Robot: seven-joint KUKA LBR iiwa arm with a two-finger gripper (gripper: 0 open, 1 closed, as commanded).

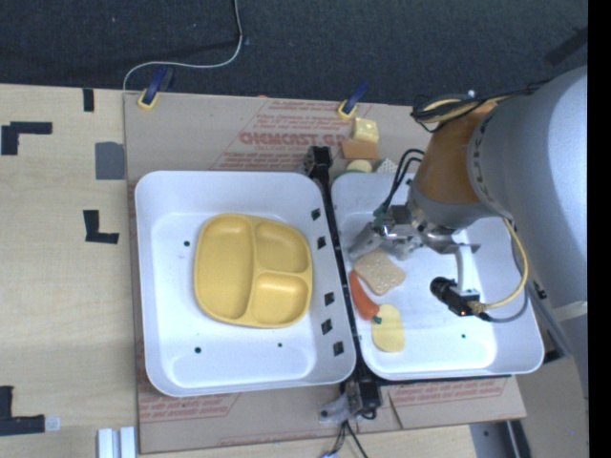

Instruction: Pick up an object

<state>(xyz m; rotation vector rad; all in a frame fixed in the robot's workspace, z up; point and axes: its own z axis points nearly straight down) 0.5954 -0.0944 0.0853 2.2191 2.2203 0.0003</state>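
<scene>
In the right bin lie a tan slice of toast, an orange carrot-shaped piece and a pale yellow round piece with a green spot. My gripper hangs low over the bin's left part, just above the toast's upper edge. The grey arm with its orange band reaches in from the right and covers the bin's upper right part. Nothing visible is lifted off the bin floor.
The left bin holds a yellow divided plate. A tan block and a small pale green piece sit on the cardboard behind the right bin. A black divider runs between the bins. A black cable connector hangs over the right bin.
</scene>
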